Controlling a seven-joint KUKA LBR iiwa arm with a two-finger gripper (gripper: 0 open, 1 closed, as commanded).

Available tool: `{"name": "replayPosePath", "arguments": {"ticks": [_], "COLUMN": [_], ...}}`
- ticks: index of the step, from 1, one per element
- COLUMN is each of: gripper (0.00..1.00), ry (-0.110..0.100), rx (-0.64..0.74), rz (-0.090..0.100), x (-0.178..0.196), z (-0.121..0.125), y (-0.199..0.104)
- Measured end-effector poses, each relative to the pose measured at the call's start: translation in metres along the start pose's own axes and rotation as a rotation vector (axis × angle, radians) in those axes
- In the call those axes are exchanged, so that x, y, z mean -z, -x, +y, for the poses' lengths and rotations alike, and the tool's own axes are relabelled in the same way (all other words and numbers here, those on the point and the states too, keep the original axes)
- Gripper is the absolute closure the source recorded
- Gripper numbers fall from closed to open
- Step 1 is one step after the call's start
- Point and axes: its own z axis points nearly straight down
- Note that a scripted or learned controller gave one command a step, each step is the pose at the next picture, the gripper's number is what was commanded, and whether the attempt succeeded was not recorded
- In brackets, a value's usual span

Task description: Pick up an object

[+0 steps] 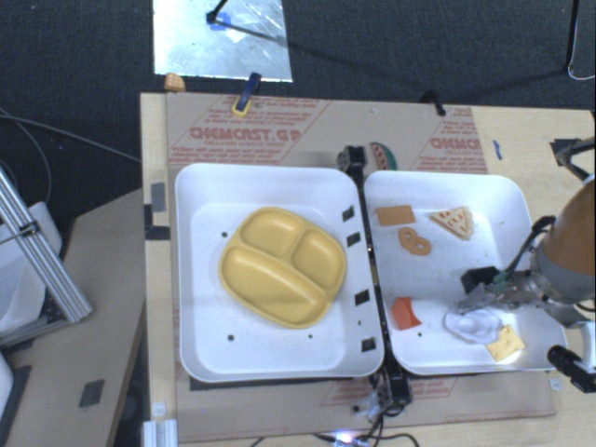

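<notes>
Camera view: claw over right bin's crowded near edge.

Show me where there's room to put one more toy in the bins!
Right bin: bare floor in the middle, between the pretzel and the orange block. Crowded at its near right, where the gripper, clear cup and cheese sit. Left bin: the yellow tray takes the middle; only the corners are bare.

Arm low — end effector down
</notes>
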Motion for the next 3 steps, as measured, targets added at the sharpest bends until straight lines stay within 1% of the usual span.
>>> {"name": "replayPosePath", "arguments": {"ticks": [1,2,3], "gripper": [0.00,0.00,0.00], "ry": [0.018,-0.017,-0.003], "rx": [0.007,0.000,0.004], "rz": [-0.006,0.006,0.001], "x": [0.198,0.030,-0.003], "z": [0.004,-0.005,0.028], "y": [-0.021,-0.016,-0.001]}}
